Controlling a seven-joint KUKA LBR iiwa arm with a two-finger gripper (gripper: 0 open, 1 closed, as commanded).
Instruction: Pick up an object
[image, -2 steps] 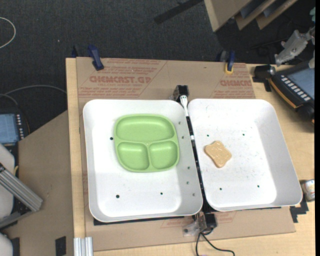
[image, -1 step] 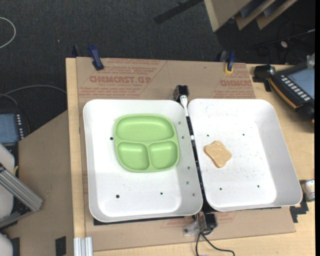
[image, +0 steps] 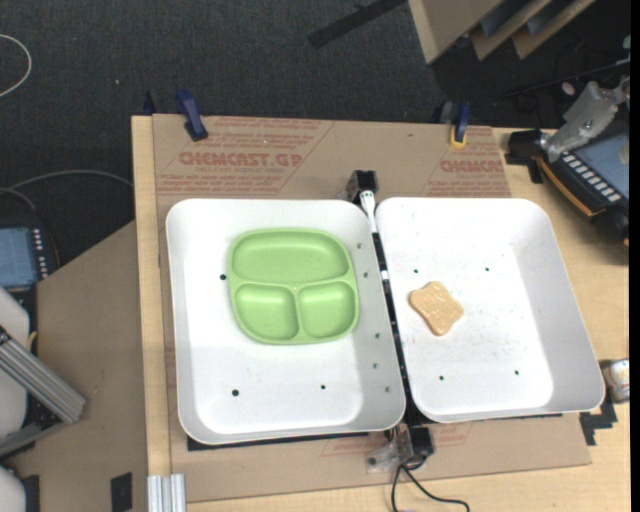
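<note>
**One tan piece lies loose in the right-hand bin**

One small tan object (image: 436, 307), flat and lobed at its edges, lies on the floor of the white bin (image: 560, 290) on the view's right. It sits in that bin's left half, near the wall shared with the neighbouring bin, and touches no wall. Nothing grips it or rests on it. Fine dark specks dot the bin floor around it.

The second white bin (image: 190, 300) stands just beside the first, their inner rims touching along a dark seam. In it lies a pale green divided plate (image: 294, 286), right way up, with one wide compartment at the far side and two smaller ones at the near side. It lies in the far half of that bin.

A black clip (image: 364, 185) sits at the far end of the seam. Both bins rest on a brown sheet (image: 240, 155) printed with red lettering, held at its far edge by a blue clamp (image: 190, 115) and a yellow clamp (image: 459, 125). The sheet lies on a pale wooden surface (image: 612, 300). Thin cables (image: 420, 485) trail from the near end of the seam.
</note>
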